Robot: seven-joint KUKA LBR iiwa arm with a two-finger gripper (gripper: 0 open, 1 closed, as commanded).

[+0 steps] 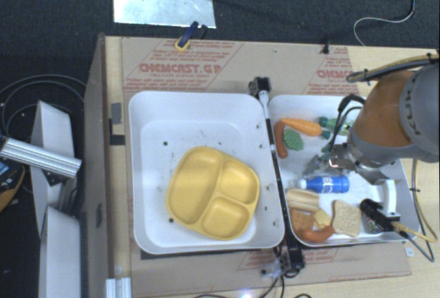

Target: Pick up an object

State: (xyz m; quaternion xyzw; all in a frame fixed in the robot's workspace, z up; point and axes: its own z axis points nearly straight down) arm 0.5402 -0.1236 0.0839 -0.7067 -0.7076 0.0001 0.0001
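entry: pick up an object; status: early, nothing is being lifted yet.

tool: the grey two-finger gripper (323,164) is hanging low over the middle of the right shallow white bin (302,101), reaching in from its right edge; whether it is released or clenched cannot be told from this view; nothing is showing as carried by it.

likeliest object, as a judgement: the blue and white plastic bottle (326,184) is lying on its side just beside the gripper, on the side toward the bin's near edge; whether the two are touching cannot be told.

other contents of the right bin: an orange toy carrot (301,126) is lying toward the far edge; a red-orange toy sausage (280,140) is lying along the left wall; a small green toy piece (295,140) is sitting just beside the sausage; a tan toy bread roll (302,199) is resting near the left wall, close to the bottle's cap end; a pale toy toast slice (347,218) is lying near the near edge.

left shallow white bin (199,101): a yellow divided plastic plate (213,191) is lying toward its near edge, well apart from the gripper.

done: the approach into the right bin; left, as a judgement: closing on one item, raising it clear of the bin floor, and showing that it is holding.
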